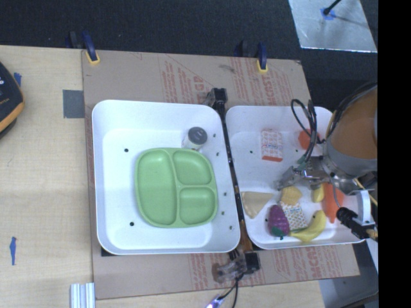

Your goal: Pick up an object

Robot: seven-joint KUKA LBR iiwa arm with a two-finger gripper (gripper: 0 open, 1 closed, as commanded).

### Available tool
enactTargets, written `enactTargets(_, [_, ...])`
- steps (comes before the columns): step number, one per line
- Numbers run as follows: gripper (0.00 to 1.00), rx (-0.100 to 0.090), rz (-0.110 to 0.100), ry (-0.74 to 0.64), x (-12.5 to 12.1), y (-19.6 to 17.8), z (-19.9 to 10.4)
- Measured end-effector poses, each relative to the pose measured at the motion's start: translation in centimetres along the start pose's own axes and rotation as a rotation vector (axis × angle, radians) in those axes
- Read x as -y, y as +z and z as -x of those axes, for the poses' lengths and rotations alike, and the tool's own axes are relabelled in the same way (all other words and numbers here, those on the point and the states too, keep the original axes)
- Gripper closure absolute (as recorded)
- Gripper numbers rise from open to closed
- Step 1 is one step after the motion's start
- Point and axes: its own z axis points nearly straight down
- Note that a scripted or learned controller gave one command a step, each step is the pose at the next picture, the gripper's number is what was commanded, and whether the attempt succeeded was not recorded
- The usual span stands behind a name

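Though low over the right bin [257,117], hard to read: gripper [297,174] a small grey metal tangle, grip state impossible to tell, nothing visibly held. Sits just above a pale yellow block [291,196], touching or just clear of it, cannot tell which.

Behind it, the arm [352,136]: smooth grey shell with an orange band, cut off at the right. Black cable [304,119] looping up from the wrist.

Crowded around the block in the same shallow, glossy white bin:
- cream wedge [255,203], flat and matte, to the left.
- purple fruit [278,218], rounded, with a green stem end, below.
- speckled packet [297,216] beside the fruit.
- banana [310,228], curved, against the near wall.
- carrot [330,201], long and orange, partly under the arm.
- white packet [271,144] with red print, flat, lying apart toward the far wall.
- an orange piece [303,138] near the cable, mostly hidden, shape unclear.

In the left bin [103,172]: a green plate [176,188], smooth plastic with rounded corners and three compartments, and beside its far edge a small grey round cap [196,135].

Under both bins, brown printed cardboard [160,76], clamped at the far edge by two blue clips [261,51]. Pale wooden bench [38,191] beyond, with a grey tape patch [72,103] and a yellow-and-black device [9,98] cut off at the left edge.
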Motion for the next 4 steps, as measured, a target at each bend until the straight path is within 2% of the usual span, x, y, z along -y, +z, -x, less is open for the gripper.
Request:
enactTargets(1, [1.0, 0.001, -0.001, -0.005, 0.0, -1.0, 0.1])
enactTargets(2, [1.0, 0.0, 0.002, 0.0, -0.1, -8.0, 2.1])
enactTargets(3, [1.0, 0.001, 0.004, -0.001, -8.0, -13.6, 3.2])
enactTargets(4, [1.0, -0.001, 0.002, -0.003, -12.3, -12.8, -0.6])
